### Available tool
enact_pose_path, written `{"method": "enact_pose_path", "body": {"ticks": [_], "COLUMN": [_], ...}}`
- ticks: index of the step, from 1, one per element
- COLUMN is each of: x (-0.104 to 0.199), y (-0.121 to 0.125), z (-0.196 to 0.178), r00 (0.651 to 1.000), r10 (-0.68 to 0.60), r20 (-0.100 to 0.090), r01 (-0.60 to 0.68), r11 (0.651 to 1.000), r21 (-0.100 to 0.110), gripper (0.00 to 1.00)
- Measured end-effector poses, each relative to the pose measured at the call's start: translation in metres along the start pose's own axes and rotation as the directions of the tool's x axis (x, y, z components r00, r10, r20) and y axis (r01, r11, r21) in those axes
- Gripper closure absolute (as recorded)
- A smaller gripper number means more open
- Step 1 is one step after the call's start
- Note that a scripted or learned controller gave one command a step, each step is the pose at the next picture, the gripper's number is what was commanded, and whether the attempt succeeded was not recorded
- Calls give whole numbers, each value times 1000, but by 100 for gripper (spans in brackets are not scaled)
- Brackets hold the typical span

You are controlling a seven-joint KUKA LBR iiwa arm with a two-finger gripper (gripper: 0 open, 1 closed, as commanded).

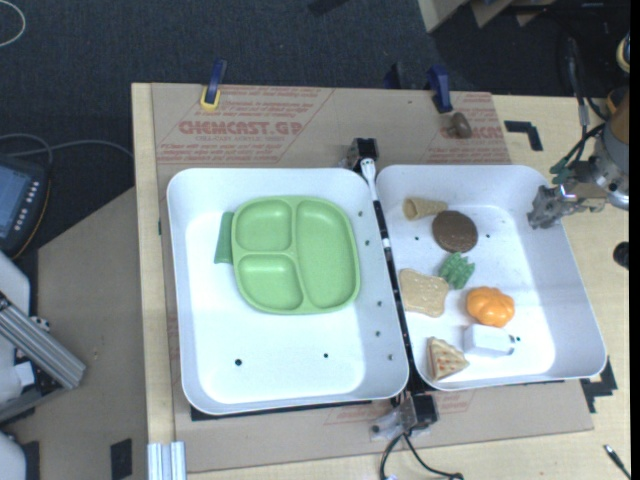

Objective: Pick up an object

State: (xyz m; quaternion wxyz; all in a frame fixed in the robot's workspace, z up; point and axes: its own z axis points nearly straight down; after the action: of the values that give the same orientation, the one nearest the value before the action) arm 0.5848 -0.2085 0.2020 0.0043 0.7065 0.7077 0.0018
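The right bin (540, 268) holds several toy foods: a tan cone (424, 207), a brown round cookie (455, 231), a green piece (458, 269), a beige toast slice (424, 292), an orange fruit (490, 306), a white block (490, 341) and a sandwich wedge (446, 358). My gripper (548, 208) hangs over the bin's upper right edge, well to the right of the cookie, with nothing seen between its fingers.
The left bin (200, 348) carries a green divided plate (296, 253). A black divider (383, 258) runs between the bins. Clamps sit at the bench's far edge, blue and yellow (212, 86) and blue (438, 86). Cables lie by the front edge.
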Motion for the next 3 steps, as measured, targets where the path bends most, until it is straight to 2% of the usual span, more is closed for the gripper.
{"method": "enact_pose_path", "body": {"ticks": [1,2,3], "x": [0,48,101], "y": [1,-3,-17], "z": [-25,-20,-11], "r00": [1000,1000,1000], "r10": [0,-2,-2], "r20": [-1,-5,-6], "r01": [0,2,2], "r11": [1000,1000,1000], "r21": [3,11,13], "gripper": [100,100,100]}}
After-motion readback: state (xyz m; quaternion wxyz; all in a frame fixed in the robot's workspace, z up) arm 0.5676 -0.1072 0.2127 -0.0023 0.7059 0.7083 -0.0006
